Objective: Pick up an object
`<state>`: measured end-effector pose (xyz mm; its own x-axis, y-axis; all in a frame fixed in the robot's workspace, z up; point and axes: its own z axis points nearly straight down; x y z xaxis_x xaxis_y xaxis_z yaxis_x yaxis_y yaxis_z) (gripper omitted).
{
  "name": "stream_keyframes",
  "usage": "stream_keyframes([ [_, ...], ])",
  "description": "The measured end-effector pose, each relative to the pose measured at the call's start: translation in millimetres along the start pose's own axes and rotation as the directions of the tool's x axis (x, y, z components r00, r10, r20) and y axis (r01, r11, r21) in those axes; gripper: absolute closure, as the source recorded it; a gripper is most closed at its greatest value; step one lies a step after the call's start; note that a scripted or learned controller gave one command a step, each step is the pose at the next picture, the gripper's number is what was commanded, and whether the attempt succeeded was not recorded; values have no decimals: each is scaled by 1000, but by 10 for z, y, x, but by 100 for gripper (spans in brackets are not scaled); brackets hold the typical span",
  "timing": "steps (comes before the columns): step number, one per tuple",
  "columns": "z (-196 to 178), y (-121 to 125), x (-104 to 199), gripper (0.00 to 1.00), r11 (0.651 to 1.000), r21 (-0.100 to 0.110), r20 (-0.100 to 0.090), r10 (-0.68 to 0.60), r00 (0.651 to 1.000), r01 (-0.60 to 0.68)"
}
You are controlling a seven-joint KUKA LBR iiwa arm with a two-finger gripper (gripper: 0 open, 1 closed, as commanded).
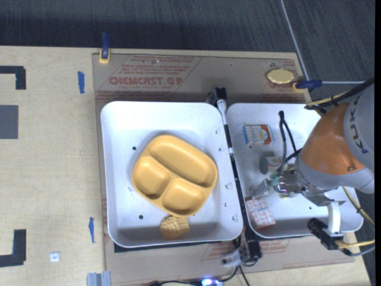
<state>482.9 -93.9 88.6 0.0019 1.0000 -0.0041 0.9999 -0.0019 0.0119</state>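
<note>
Objects for the picking lie in both bins. The left bin (113,159) holds a yellow divided tray (174,173) across its middle, turned at a slant, with one long compartment toward 12 o'clock and two smaller ones toward 6 o'clock; all three compartments look bare. At 6 o'clock of that tray, touching its lower edge, rests a small tan ball (174,226) with a woven look, close to the bin's near wall.

The right bin (297,225) has smaller things. A white carton (257,134) with orange and blue print lies toward the 11 o'clock corner. A little grey piece (269,161), too blurred for me to name, sits at about 9 o'clock of the bin's middle. A flat packet (260,212) with red print lies toward the 7 o'clock corner, just beside the wall the two bins share.

The arm (333,148) leans in from 3 o'clock, its orange band over the right bin's middle. The gripper (278,182) hangs low between the grey piece and the flat packet, near both; from where I stand I cannot tell whether it is spread or closed, and I see nothing held in it.

Both bins rest on a brown cardboard sheet (149,76) with red lettering. At 12 o'clock of the right bin, a gold disc (281,75) lies on that sheet.
</note>
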Motion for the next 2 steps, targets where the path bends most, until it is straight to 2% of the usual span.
stream_keyframes([
  [2, 2, -1, -61, 0, 1000, 2, -6, -3, 1000, 3],
])
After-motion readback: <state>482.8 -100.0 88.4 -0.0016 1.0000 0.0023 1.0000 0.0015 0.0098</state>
